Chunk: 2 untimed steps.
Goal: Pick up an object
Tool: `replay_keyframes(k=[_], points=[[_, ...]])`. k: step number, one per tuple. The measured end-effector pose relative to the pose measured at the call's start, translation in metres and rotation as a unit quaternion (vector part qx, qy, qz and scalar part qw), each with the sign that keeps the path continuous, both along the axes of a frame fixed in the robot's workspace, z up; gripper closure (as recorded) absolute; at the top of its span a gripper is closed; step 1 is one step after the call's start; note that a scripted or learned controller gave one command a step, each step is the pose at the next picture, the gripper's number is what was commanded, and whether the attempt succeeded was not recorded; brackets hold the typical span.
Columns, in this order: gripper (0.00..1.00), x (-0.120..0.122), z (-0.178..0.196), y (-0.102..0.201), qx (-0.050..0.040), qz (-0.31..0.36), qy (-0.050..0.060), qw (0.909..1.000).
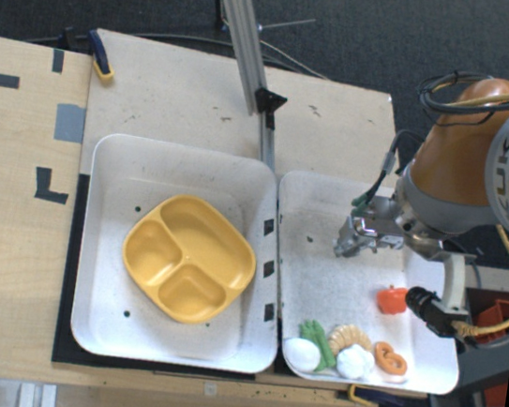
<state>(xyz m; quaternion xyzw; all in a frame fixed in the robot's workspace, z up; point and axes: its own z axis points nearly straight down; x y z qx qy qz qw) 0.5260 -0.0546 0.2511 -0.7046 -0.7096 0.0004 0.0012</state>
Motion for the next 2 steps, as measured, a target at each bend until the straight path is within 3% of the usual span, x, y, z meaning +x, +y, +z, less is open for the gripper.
replay_keyframes(k=[2], points=[[1.0,0.038,-0.011,0.108,-0.0002,0.0,0.0,1.0]])
